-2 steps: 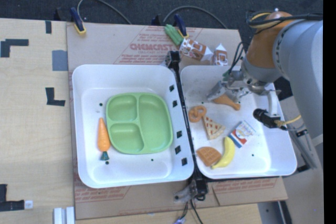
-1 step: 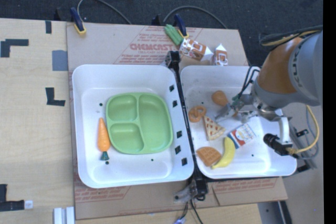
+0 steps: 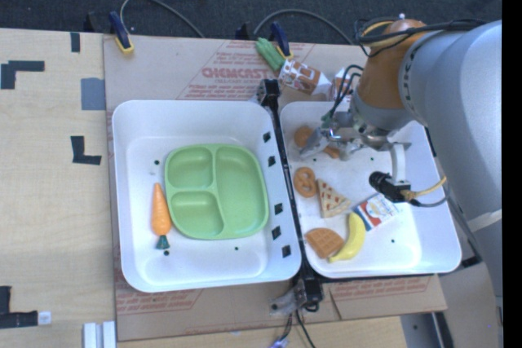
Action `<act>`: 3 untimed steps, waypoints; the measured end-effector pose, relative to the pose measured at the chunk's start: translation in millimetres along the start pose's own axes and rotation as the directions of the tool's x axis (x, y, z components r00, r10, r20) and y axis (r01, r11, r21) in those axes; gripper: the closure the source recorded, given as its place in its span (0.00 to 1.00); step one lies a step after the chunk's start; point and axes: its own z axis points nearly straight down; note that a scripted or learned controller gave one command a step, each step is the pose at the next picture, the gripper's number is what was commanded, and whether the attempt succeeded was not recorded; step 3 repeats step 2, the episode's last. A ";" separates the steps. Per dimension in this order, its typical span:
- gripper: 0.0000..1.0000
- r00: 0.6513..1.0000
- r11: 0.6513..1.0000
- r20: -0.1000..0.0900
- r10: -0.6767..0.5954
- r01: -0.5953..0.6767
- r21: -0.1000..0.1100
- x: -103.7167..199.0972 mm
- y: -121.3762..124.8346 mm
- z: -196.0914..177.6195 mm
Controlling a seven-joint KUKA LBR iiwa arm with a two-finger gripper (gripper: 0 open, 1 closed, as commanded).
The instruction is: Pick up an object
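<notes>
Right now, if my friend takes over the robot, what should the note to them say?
Gripper: down in the right bin, at its upper left by a brown food piece. I can't tell if it has grabbed anything.
Right bin also holds a pretzel, a pizza slice, a banana, a waffle-like piece and a small carton.
Left bin: a green divided plate with a carrot beside it.
Done: nothing visibly lifted.
Left: pick up one object.

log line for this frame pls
tool low in right bin | over brown food | carrot, plate in left bin
</notes>
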 end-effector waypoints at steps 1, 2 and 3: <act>0.00 1.000 1.000 0.001 0.002 -0.002 0.003 0.6 34.0 0.8; 1.00 1.000 1.000 0.002 0.001 -0.001 0.004 0.7 33.8 -8.9; 1.00 1.000 1.000 0.002 0.001 -0.001 0.004 0.7 33.8 -8.9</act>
